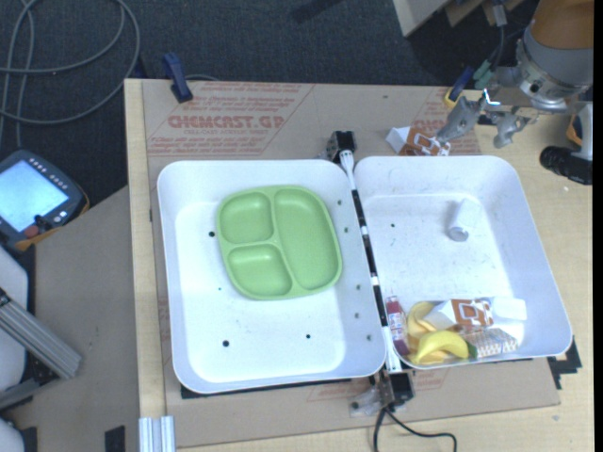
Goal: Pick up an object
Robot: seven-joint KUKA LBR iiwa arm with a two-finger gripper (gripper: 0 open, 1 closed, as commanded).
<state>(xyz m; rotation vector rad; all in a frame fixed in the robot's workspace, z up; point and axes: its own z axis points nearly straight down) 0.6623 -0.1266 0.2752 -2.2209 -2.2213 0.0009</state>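
A dark carpet with a looping cable surrounds the cardboard-topped bench (283,111), which carries two white bins side by side. The left bin (188,337) holds a green divided tray (280,242) near its middle. In the right bin (537,281), a small grey cylinder (458,226) sits apart toward the far edge, while a yellow banana (440,347) and wrapped packets (480,316) crowd the near edge, probably where they slid. The gripper (482,119) hangs above the bench beyond the right bin's far edge, its fingers spread, nothing between them. The lone cylinder looks the easier grasp.
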